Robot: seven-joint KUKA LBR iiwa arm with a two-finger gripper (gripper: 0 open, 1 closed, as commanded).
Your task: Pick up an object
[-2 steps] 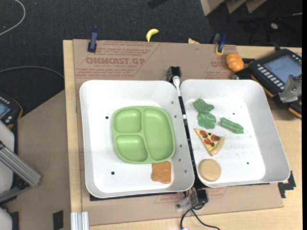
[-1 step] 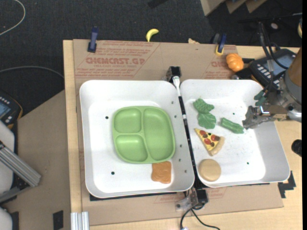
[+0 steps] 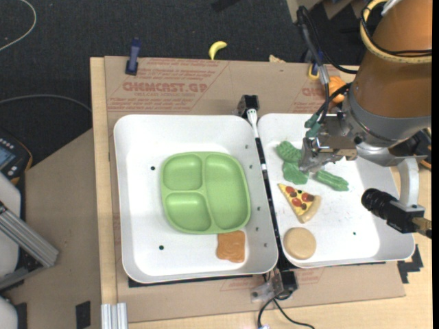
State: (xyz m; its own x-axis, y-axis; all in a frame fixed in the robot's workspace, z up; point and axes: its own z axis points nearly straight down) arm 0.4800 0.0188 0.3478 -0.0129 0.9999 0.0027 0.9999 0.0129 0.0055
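The gripper (image 3: 312, 157) is being held low in the right bin (image 3: 357, 249), over green toy vegetables (image 3: 296, 163); one green pod (image 3: 333, 180) is lying beside it, long axis running up-left to down-right. A grasp cannot be confirmed. A pizza slice (image 3: 300, 201) is pointing up-left

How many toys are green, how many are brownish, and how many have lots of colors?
Green: 3, the divided plate and two leafy pieces by the hand
Brownish: 2, the toast-like piece and the round bun
Many colors: 1, the pizza slice
Total: 6
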